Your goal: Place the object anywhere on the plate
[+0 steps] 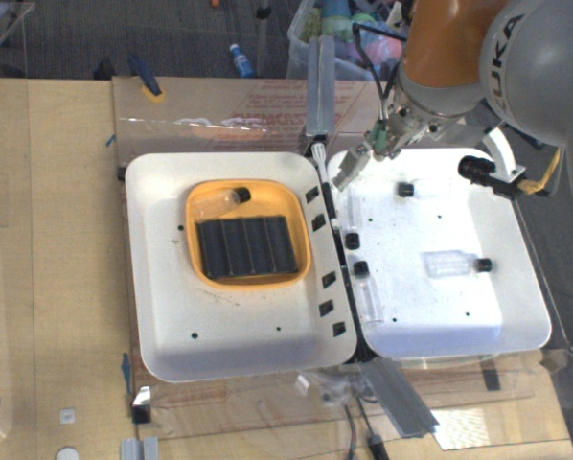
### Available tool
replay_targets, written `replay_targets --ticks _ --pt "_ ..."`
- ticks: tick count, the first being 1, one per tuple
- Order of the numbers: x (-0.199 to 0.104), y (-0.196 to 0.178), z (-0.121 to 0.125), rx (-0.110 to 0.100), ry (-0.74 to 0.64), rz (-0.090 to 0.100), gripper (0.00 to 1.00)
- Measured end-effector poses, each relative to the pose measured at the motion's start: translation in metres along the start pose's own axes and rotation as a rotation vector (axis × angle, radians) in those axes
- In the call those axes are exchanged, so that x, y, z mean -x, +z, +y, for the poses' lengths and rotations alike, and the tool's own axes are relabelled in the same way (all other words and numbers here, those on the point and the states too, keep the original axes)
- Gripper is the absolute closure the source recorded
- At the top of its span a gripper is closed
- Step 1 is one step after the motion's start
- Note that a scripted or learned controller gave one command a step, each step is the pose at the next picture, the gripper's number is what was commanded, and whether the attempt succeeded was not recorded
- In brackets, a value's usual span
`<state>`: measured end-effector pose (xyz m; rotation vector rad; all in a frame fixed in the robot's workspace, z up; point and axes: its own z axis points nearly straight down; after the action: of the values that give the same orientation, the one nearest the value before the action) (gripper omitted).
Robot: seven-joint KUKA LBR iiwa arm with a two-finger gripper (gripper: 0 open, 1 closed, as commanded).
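Note:
A yellow plate (198,220) lies in the left bin (162,305). A black ribbed rectangular block (246,245) rests flat on the plate, and a small round dark-and-pale piece (239,196) sits at the plate's far rim. My gripper (363,156) hangs over the far left corner of the right bin (516,305), close to the divider between the bins, and nothing shows in it. In the right bin lie a small black piece (405,190) and a clear plastic piece (447,264) with a black end (483,264).
Small black clips (355,255) sit along the divider between the bins. A clear box of colourful items (349,12) stands behind the bins. The grey and orange arm (459,27) looms over the right bin's far edge.

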<state>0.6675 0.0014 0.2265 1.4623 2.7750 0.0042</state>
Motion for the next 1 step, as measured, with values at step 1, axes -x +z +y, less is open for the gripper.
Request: replay_targets --ticks 1 --pt "0.0011 -0.0112 0.0009 0.006 0.001 -0.003 1.0"
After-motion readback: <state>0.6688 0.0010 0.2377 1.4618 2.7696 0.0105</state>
